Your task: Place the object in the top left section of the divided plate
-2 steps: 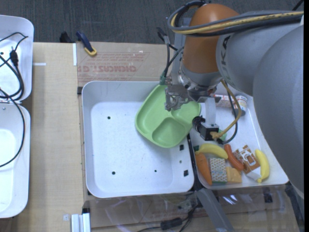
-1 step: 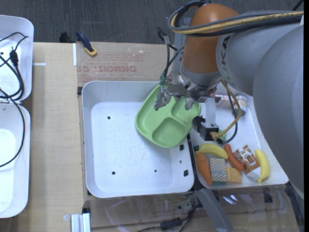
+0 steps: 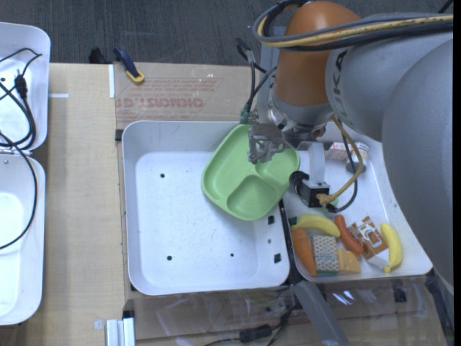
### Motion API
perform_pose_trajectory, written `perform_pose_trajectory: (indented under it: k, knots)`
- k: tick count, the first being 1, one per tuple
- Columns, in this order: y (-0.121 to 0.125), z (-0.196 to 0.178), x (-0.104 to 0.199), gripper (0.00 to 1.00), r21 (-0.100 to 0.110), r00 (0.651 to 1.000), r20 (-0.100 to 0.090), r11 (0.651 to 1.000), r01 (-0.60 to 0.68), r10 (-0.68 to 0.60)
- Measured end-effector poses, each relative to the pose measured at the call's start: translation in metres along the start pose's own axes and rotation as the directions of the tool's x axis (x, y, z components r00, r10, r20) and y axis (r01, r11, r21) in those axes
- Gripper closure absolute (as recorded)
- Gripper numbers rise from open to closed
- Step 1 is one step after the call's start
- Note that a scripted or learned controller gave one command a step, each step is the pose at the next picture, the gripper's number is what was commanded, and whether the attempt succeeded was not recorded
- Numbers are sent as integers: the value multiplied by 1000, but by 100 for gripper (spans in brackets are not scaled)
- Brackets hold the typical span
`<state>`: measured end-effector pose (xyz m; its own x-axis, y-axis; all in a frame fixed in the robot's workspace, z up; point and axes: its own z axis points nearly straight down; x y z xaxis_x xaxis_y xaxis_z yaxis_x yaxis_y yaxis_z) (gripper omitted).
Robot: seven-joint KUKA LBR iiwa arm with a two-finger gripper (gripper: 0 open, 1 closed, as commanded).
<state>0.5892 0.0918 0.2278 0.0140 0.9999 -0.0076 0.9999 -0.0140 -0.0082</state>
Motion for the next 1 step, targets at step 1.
perform_pose_trajectory:
  k: [1]
  knots:
    - [0,0,0,0,0,1000,0,1000,0,0]
